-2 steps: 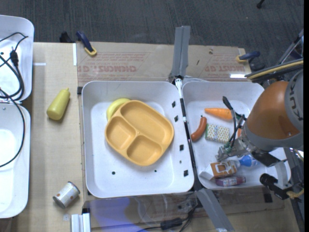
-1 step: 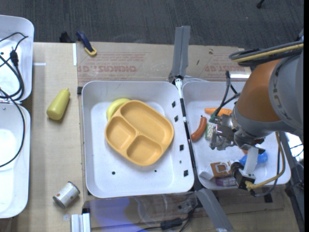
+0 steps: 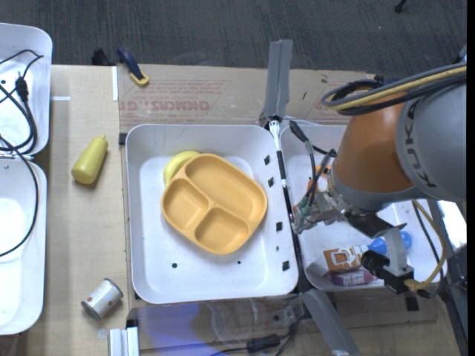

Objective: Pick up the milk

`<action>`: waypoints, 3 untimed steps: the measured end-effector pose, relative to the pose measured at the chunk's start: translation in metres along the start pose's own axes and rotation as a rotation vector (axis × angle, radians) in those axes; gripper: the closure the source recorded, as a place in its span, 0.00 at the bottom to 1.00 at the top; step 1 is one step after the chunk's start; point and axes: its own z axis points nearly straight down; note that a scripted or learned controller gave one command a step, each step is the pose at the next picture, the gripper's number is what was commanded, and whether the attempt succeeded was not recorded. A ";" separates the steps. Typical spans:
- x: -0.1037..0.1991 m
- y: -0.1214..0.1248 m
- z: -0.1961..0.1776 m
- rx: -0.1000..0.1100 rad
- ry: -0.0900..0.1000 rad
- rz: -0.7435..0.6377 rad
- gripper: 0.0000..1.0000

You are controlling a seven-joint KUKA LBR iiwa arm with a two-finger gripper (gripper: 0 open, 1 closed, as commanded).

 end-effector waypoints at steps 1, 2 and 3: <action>0.034 0.009 -0.018 -0.002 -0.001 -0.067 1.00; 0.069 0.018 -0.085 -0.003 -0.002 -0.295 1.00; 0.050 0.013 -0.052 -0.001 -0.002 -0.423 1.00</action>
